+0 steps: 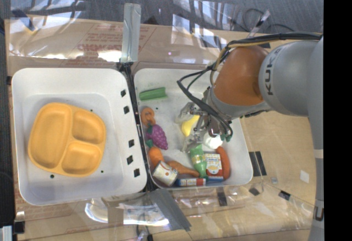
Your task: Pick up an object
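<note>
Yellow toy (191, 124) just left of the gripper (204, 127), grip state impossible to tell.

matt white plastic bins (33, 179), smooth yellow plastic tray (66, 138), glossy plastic toy food (190, 124), clear shiny film (165, 25) over brown cardboard.

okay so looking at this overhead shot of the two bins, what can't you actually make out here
- Gripper, camera view: the arm's wrist and cables cover it, so its state is unclear.
- Yellow item: partly hidden beside the gripper; contact unclear.
- Small packages at the right bin's near edge: labels too small to read.
</note>
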Motion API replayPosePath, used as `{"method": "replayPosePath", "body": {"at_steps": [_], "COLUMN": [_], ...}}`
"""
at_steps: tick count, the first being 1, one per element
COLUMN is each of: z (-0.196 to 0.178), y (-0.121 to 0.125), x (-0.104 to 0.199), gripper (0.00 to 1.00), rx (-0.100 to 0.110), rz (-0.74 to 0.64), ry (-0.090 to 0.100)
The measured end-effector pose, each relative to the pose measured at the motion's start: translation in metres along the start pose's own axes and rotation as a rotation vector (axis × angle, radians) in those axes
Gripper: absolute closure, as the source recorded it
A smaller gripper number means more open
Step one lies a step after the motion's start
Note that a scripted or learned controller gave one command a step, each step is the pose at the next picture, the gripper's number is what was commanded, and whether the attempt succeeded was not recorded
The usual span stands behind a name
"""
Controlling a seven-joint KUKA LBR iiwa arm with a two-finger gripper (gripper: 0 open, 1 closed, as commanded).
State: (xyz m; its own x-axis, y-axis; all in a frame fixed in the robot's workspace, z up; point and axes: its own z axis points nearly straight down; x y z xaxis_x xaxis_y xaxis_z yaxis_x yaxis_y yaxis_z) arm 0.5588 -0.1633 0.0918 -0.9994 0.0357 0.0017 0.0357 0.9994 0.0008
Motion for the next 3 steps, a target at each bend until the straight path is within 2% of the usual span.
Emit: {"method": "replayPosePath", "body": {"at_steps": [1, 2, 3], "z": [0.000, -0.002, -0.013], "y": [0.010, -0.009, -0.007], "x": [0.006, -0.016, -0.017], "gripper": [0.00, 0.00, 1.00], "rx": [-0.001, 0.001, 0.001], "rz": [0.081, 0.184, 0.177], "ry": [0.002, -0.006, -0.010]}}
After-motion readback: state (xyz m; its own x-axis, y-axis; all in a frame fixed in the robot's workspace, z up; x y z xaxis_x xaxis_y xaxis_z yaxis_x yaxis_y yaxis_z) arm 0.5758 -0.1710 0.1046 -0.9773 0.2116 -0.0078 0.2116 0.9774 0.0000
